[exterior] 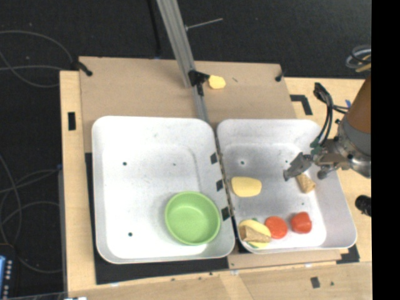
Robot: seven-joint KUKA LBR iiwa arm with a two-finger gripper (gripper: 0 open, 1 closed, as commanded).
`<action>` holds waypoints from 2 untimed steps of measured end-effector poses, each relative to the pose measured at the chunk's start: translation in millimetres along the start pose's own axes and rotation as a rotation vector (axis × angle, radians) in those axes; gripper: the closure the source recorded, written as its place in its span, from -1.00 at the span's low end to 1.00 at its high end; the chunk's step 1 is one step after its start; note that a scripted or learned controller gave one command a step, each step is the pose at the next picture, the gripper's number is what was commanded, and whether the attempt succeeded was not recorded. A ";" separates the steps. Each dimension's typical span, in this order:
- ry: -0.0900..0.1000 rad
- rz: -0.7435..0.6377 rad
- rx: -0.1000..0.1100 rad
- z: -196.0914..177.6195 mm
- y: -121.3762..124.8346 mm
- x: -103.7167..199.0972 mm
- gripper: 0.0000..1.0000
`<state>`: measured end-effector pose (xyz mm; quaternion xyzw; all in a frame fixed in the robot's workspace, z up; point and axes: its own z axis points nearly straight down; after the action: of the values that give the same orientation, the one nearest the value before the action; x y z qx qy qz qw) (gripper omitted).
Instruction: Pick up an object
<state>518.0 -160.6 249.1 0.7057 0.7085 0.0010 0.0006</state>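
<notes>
My gripper (308,169) hovers over the right side of the right bin (269,136), its two dark fingers (294,167) spread open. A small tan piece (305,182) lies on the bin floor just below the gap between them, not clamped. To its left, in the middle of the bin, rests a yellow oval object (245,186). Along the bin's front edge sit a yellow and tan food item (255,232), a red-orange ball (275,226) and a red block (301,222).
A green bowl (192,217) stands at the front right of the left bin (125,142). A slanted metal pole (178,36) rises behind the bins, with a small yellow object (217,82) on the bench beside its base.
</notes>
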 end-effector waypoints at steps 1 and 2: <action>0.000 0.001 0.000 -0.1 0.0 -0.1 -1.00; -0.002 0.006 0.005 43.6 -1.5 4.0 -1.00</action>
<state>516.6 -156.6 205.5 0.7077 0.7065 -0.0016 -0.0004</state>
